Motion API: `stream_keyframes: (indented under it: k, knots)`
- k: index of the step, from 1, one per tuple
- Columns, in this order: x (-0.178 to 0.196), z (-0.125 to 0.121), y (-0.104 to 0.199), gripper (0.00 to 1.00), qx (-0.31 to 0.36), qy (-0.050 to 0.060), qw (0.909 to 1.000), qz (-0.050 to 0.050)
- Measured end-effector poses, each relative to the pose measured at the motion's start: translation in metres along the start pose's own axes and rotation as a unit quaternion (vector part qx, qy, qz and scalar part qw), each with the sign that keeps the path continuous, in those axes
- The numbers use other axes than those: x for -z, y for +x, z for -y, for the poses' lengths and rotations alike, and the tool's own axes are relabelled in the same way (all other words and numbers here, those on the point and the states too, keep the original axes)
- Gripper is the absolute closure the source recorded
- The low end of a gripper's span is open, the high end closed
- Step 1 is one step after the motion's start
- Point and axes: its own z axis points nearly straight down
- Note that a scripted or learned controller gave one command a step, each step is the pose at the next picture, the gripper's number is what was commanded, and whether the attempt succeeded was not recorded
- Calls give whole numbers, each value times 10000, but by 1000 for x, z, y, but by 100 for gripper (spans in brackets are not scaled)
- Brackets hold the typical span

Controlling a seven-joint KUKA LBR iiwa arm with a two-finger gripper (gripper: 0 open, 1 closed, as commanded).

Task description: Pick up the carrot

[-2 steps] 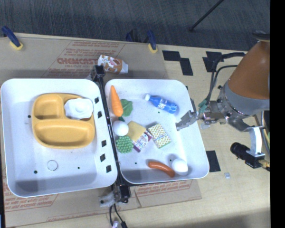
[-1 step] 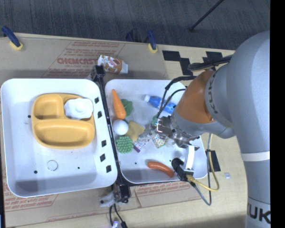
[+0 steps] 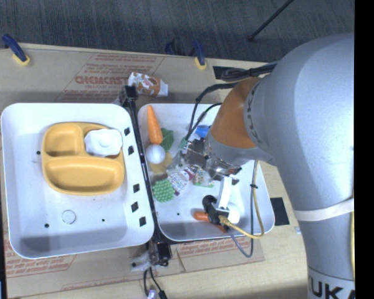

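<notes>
Reaching in from the right, the arm hangs its gripper over the right bin; whether the fingers are open or closed cannot be told. Beyond, the carrot lies apparently untouched near the bin's far-left corner, just behind a white ball.

Single fixed camera above the bench, slanted downward, both white bins framed
</notes>
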Motion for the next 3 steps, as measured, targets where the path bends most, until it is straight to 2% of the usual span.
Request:
stream_keyframes:
  k: [1, 2, 3]
  knots:
    - [82, -9, 65, 0, -2494, 2, 9684, -4]
    - [82, -14, 118, 0, -3302, 5, 9439, -1]
    - [83, -69, 122, 0, -2739, -1, 9618, -1]
